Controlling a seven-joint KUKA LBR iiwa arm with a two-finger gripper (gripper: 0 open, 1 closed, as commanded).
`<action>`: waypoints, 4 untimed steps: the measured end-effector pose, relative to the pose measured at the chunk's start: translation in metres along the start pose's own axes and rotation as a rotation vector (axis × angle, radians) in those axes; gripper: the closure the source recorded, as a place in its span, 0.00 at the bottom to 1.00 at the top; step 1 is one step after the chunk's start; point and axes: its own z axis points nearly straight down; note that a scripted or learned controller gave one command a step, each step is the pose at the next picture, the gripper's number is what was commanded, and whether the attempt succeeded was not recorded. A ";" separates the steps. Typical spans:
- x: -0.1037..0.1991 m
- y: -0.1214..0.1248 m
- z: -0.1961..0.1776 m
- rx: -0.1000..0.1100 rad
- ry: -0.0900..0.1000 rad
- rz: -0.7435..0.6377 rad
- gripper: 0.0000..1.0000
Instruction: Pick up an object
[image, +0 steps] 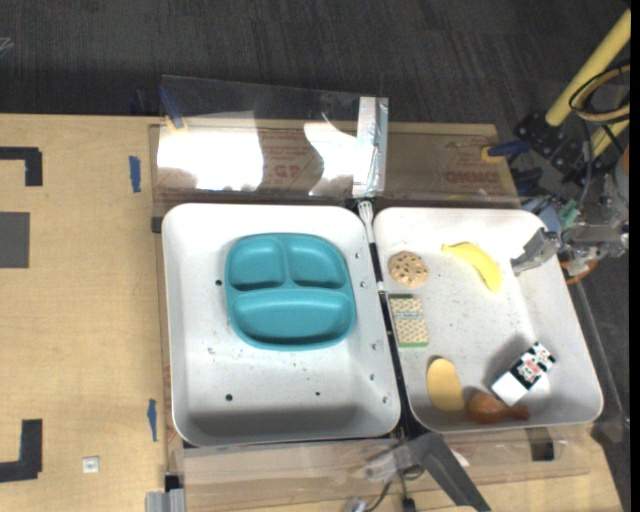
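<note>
Our gripper (535, 250) sits at the right bin's (560, 300) right edge, jaw state unclear; the banana (474, 263) lies just left, slanting toward the near edge.

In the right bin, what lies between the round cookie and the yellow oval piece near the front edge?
In the camera view, a small green-patterned rectangular packet lies between the cookie and the yellow oval piece, beside the bin's left wall.

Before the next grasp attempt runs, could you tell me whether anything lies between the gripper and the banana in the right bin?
Nothing visible does. The gripper sits at the right bin's far right edge, and only bare bin floor separates it from the banana. The cookie lies beyond the banana, on its left.
</note>
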 end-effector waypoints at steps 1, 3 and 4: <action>0.032 0.043 0.101 0.007 0.002 0.162 0.00; -0.001 0.078 0.158 -0.009 -0.003 0.162 1.00; 0.055 0.074 0.077 -0.011 0.001 0.173 1.00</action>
